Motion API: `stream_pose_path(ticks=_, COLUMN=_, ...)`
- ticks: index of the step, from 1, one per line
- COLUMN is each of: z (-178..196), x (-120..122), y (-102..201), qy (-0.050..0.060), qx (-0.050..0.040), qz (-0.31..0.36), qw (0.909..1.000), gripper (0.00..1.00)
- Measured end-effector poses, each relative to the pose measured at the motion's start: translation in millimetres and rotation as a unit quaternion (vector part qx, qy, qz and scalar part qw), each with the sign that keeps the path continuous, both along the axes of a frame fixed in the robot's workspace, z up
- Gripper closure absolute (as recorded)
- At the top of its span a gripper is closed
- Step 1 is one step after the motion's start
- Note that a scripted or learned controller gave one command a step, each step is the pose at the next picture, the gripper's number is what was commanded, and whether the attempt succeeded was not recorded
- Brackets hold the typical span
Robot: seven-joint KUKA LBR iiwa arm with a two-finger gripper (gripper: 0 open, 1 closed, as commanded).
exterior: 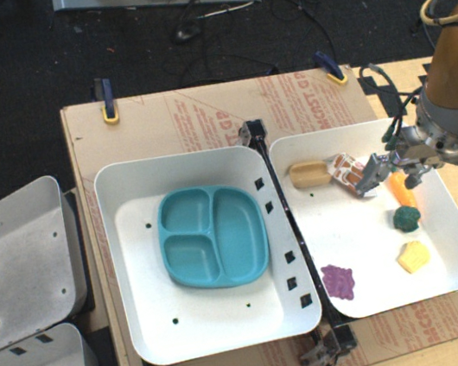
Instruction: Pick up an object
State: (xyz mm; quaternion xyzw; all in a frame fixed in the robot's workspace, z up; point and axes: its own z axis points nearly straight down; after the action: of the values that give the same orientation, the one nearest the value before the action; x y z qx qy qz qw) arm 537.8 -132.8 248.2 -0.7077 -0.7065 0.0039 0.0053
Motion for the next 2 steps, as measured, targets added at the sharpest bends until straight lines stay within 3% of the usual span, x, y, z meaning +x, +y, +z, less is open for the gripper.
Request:
stream_pose_path(ticks=1, z=7, x=2, y=0, qy=-0.006, qx=-0.0009, qz=0.001, qw=1.0000, gripper=0.00)
stream_pose_path(ticks=2, z=-48, x=12, y=0, qy=-0.005, qx=-0.0008, qz=0.001, qw=1.0000, gripper=0.00)
